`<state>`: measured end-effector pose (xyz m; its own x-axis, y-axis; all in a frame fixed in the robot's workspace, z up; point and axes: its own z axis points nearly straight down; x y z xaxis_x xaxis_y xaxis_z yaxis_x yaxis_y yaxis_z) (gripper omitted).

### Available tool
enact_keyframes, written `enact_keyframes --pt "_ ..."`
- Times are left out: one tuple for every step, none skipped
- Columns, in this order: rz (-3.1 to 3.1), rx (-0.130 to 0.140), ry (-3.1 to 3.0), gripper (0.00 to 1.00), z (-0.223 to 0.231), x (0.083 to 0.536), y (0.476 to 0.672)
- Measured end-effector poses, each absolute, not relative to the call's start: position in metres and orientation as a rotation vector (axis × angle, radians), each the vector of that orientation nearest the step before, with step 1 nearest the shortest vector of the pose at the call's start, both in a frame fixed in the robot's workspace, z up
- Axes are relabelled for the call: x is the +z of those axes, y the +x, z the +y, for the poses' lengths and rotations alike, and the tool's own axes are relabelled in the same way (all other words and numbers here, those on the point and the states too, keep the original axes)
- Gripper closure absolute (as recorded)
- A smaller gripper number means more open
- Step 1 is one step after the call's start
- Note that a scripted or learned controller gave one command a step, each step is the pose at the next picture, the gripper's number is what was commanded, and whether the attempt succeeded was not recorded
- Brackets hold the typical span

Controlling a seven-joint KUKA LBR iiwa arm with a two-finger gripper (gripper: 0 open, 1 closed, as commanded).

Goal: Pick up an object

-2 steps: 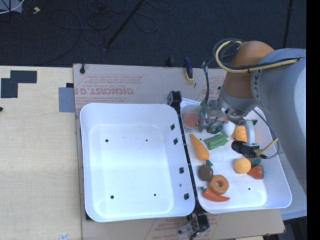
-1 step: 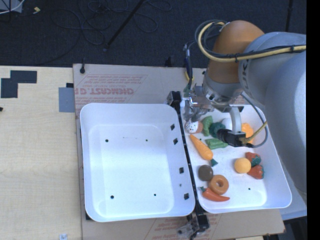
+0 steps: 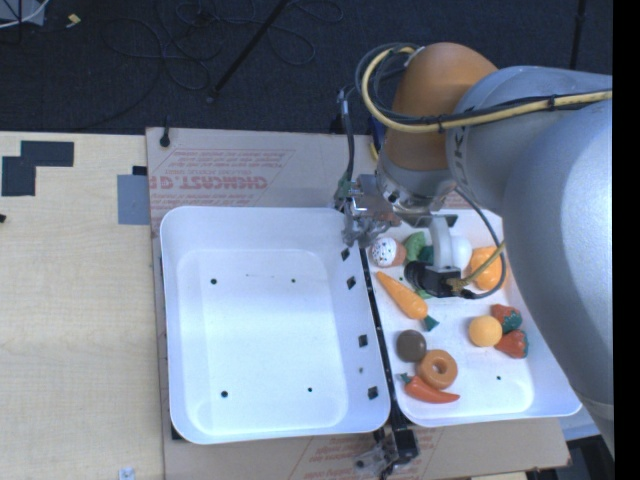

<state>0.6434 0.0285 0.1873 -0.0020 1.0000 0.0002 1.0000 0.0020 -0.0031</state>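
The approach step is in hand: the end effector (image 3: 372,220), finger state indeterminable, hangs at the right-hand shallow white bin's (image 3: 545,400) upper left above a speckled white toy ball (image 3: 384,253), so the next move requires a descent onto it.

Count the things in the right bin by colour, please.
Orange: 4, namely carrot, round fruit, ring, fruit
Red: 2, namely pepper, strawberry
Brown: 1, ball
White: 1, speckled ball
Total: 8; things under the hand are hidden.
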Motion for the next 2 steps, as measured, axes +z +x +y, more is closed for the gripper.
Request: enact_keyframes --pt "-2.223 0.003 -2.218 1.00 0.044 0.187 0.644" --pt "-2.225 0.002 -2.216 1.00 0.089 0.187 0.643"
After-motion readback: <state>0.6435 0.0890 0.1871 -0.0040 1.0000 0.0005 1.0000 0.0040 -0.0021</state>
